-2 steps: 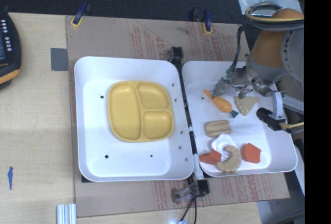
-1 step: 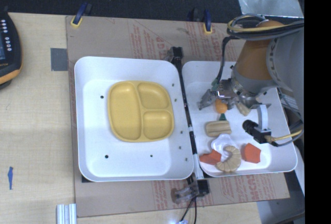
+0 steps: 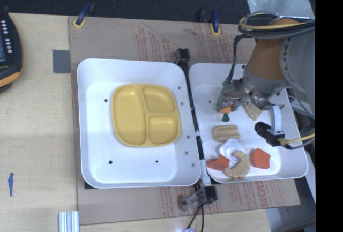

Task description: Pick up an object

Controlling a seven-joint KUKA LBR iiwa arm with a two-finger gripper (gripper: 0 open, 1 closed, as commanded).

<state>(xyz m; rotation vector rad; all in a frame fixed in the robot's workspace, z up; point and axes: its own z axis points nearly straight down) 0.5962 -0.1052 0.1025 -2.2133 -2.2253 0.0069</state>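
From my remote station I see two shallow white bins on the worktop (image 3: 37, 118). The left bin (image 3: 94, 118) carries a smooth, matte yellow plate (image 3: 144, 114) with three rounded compartments, lying near the middle with bare floor all round. The right bin (image 3: 206, 91) holds the pickable pieces: a small orange carrot with a green tip (image 3: 226, 113), a tan loaf-shaped block (image 3: 225, 132), a curved beige croissant (image 3: 238, 165) on a white piece (image 3: 230, 147), two red-orange wedges (image 3: 261, 158), and a pale piece (image 3: 252, 111). The jaws (image 3: 229, 101) hang just above the carrot; I cannot tell whether they are apart or together. The pieces crowd the near rim.
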